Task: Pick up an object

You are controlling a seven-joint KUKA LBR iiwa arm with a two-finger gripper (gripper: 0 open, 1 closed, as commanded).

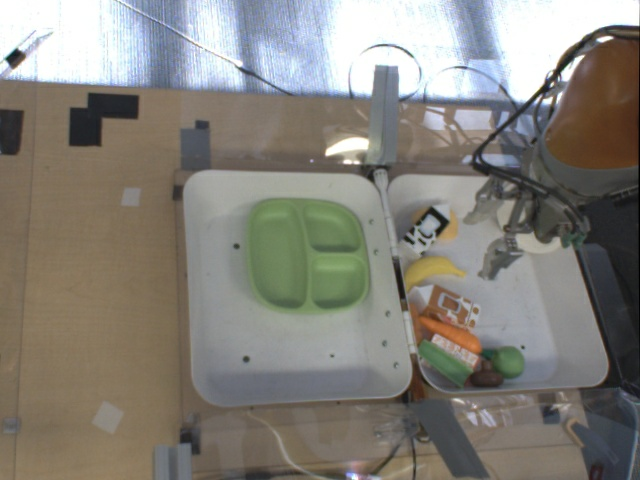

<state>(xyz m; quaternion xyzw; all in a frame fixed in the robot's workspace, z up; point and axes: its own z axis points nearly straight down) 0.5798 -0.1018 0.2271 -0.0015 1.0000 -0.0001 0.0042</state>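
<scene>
My gripper (493,232) hangs over the upper part of the right bin (560,308). It is open, and nothing sits between its fingers. To its left a black-and-white item (426,227) lies by the divider, with a yellow banana (433,270) just below it. Lower down in the same bin are an orange box (455,309), an orange carrot (449,334), a green block (443,360), a green ball (507,360) and a small brown piece (486,377). All of these lie apart from the gripper, below and left of it.
The left bin (215,298) holds a green divided plate (307,254). A grey post (384,108) stands behind the divider between the bins. The grey arm with its orange band (600,98) and cables reaches in from the upper right.
</scene>
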